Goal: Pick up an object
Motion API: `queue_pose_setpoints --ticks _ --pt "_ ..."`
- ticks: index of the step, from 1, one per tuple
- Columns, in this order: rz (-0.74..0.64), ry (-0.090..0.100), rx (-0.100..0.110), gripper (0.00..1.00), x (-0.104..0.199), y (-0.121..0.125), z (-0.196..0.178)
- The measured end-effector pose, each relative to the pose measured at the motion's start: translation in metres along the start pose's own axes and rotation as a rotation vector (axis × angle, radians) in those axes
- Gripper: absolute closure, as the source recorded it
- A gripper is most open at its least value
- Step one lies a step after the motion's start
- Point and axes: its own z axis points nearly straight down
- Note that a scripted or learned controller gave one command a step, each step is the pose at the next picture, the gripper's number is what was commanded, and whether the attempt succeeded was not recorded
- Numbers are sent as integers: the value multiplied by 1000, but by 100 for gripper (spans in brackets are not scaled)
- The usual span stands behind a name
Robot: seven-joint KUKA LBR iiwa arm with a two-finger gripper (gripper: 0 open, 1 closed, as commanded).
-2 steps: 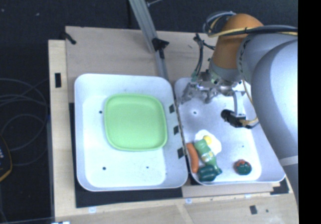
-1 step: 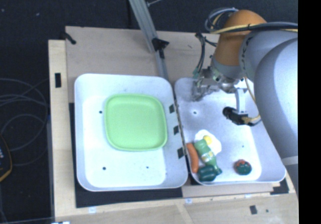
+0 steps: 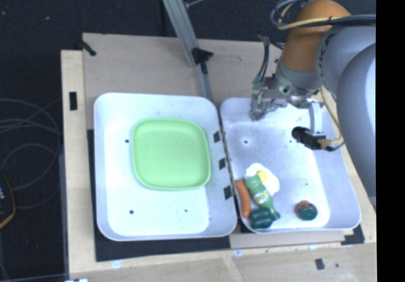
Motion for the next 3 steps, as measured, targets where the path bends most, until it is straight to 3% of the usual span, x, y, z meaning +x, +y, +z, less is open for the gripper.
queue_pose_setpoints --ticks 2,3 --pt "0 0 -2 100 -8 0 -104" --pt "-3 1 3 100 33 -18 -108"
